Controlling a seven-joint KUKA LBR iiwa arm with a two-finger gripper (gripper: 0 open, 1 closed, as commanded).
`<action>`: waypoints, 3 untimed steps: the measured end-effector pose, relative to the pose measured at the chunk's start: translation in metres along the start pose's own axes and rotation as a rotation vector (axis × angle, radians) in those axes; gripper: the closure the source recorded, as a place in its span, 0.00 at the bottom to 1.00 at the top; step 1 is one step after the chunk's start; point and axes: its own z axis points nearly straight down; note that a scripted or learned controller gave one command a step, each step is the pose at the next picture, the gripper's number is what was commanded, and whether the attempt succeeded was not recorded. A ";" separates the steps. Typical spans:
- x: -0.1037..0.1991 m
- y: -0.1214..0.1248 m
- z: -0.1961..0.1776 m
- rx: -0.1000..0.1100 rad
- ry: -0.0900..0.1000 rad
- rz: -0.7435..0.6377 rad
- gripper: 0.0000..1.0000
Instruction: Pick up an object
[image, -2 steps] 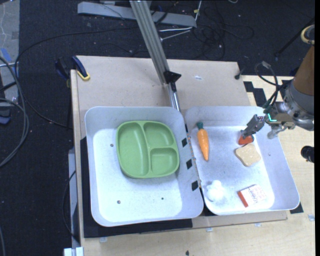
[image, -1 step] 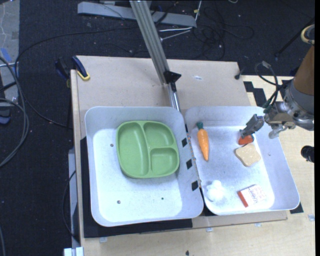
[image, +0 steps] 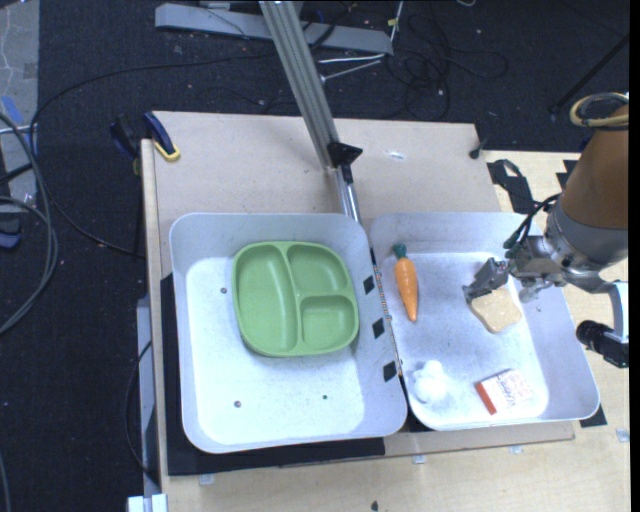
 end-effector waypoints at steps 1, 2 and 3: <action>0.008 0.000 0.061 0.000 0.000 -0.001 0.00; 0.010 -0.002 0.125 0.000 0.000 -0.001 0.00; 0.010 0.000 0.112 -0.005 -0.001 0.001 1.00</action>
